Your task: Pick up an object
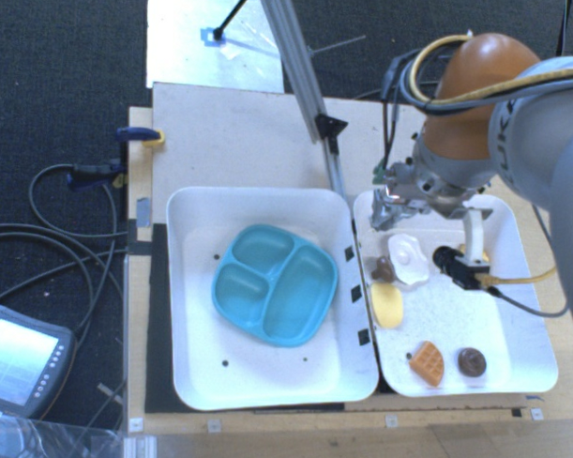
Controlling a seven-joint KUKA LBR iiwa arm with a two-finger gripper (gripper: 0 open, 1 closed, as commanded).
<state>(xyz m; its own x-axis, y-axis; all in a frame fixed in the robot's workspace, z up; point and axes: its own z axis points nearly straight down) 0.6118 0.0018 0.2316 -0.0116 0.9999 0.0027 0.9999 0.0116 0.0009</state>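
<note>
My gripper point(388, 210) hangs over the far left corner of the right bin point(535, 364), its metal tip just above the bin floor. Directly in front of it lies a white fried-egg toy point(406, 259), with a small brown piece point(384, 271) touching the toy's left side. A yellow oval item point(388, 306) lies nearer along the left wall. An orange waffle-shaped piece point(428, 363) and a round brown piece point(471, 362) rest by the front of the bin. Nothing is visibly held by the gripper.
The left bin point(193, 361) holds a blue divided plate point(275, 284). A black connector point(452, 263) with a yellow cable and a white cylinder point(473, 234) hang from the arm over the right bin. A slanted metal pole point(306, 78) crosses behind the bins.
</note>
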